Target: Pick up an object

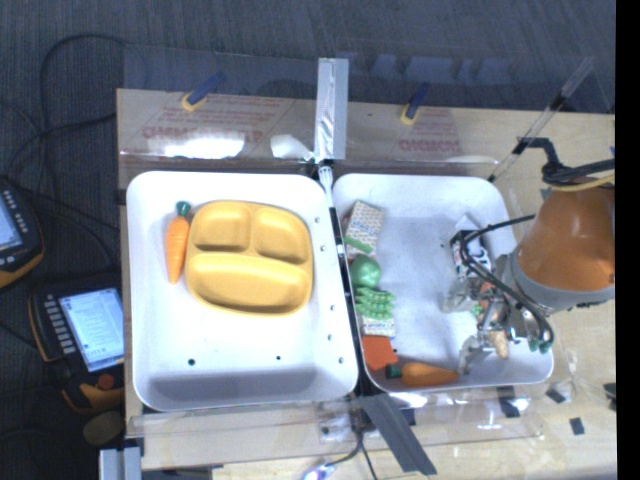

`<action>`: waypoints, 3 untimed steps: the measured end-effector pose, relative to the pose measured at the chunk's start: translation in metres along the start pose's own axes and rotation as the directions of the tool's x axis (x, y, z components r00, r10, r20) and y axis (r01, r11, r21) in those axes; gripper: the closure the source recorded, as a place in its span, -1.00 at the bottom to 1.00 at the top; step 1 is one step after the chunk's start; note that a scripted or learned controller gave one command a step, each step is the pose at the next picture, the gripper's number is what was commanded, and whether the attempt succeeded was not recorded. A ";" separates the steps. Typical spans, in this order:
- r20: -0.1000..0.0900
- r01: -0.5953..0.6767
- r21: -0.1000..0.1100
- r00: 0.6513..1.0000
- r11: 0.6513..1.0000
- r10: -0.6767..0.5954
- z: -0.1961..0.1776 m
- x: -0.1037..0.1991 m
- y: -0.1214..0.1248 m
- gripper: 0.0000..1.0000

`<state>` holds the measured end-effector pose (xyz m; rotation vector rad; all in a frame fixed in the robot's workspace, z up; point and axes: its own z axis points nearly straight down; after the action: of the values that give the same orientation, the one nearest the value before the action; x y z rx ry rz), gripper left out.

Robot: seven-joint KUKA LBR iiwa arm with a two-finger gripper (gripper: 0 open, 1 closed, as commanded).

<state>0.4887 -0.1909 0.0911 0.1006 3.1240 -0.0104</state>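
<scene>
We have the two-finger gripper [480, 318] low inside the right shallow white bin [425, 190], close to that bin's right wall, below the grey arm with the orange band [572, 240]. Cables and hardware crowd the tool, and we cannot tell how wide it stands; nothing is visibly carried between its tips. The candidate objects lie along the right bin's left wall: a small patterned carton [362, 226] near the far-left corner, a round green plastic vegetable [366, 271] below it, a green pea-pod toy [375, 303] next in line, and an orange toy carrot [428, 374] along the near wall, touching or just beside a red-orange block [377, 350] at the near-left corner. We judge the carrot the nearest target, since it lies just beside the gripper. To perform the pick well, we should centre the tool over the carrot's body and align the closing direction across its narrow width, away from the tapered tip. Clearance is limited at the near wall and the near-left corner; the middle of the right bin floor is open and offers room for approach and lift. The left white bin [235, 380] carries a yellow compartment tray [250, 256] and a second orange toy carrot [177, 248] beside its left wall, well apart from the tool.
</scene>
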 end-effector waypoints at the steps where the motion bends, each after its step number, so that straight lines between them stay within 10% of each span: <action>1: -0.013 -0.035 -0.007 0.999 0.999 0.035 -0.009 -0.077 -0.003 -1.00; 2: -0.004 0.255 -0.007 0.967 0.967 -0.255 0.003 -0.092 -0.025 -1.00; 3: -0.002 0.139 -0.004 0.990 0.990 -0.139 0.003 -0.090 0.004 -1.00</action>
<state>0.5788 -0.1930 0.0899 -0.1167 3.1263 -0.0065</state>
